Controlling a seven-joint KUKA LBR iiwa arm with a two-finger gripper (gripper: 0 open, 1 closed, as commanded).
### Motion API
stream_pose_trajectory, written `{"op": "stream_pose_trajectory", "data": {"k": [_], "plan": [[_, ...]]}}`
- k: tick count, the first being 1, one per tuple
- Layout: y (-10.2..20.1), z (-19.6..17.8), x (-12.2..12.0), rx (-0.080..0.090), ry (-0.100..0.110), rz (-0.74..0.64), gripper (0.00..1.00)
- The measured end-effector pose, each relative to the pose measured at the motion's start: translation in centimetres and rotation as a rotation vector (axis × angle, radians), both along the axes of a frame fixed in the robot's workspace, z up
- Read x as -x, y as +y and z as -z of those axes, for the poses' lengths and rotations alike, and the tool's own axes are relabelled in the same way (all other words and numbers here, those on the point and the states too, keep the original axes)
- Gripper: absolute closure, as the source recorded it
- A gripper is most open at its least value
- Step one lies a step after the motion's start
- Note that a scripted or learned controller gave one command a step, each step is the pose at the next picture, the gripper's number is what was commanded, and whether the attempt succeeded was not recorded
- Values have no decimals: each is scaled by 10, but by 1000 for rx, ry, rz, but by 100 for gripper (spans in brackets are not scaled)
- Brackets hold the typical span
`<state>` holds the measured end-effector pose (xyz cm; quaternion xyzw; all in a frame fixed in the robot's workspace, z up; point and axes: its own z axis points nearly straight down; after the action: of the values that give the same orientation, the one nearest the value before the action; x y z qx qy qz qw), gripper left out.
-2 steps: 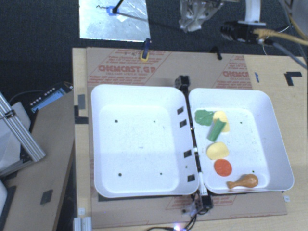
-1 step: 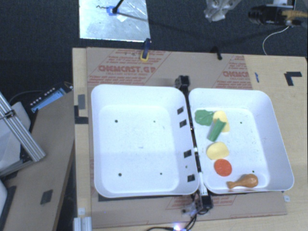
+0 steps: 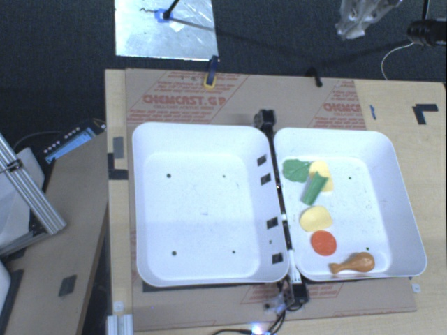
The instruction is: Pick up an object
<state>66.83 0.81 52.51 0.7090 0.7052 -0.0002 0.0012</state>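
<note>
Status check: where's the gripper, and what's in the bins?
Gripper high at top right, off the bins. Right bin: green pieces, yellow disc, red disc, drumstick, all untouched. Nothing blocking.

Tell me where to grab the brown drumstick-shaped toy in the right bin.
Grip the brown drumstick-shaped toy across its narrow handle end, which points left, probably coming straight down from above. It lies flat near the front wall of the right white bin, so a side approach looks cramped, and the fat end seems too wide.
</note>
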Motion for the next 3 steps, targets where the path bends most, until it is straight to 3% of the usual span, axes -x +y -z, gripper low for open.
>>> {"op": "stream_pose_trajectory", "data": {"k": [2, 3], "plan": [[-115, 33, 0, 0, 0, -2, 100], [-154, 48, 0, 0, 0, -3, 100]]}}
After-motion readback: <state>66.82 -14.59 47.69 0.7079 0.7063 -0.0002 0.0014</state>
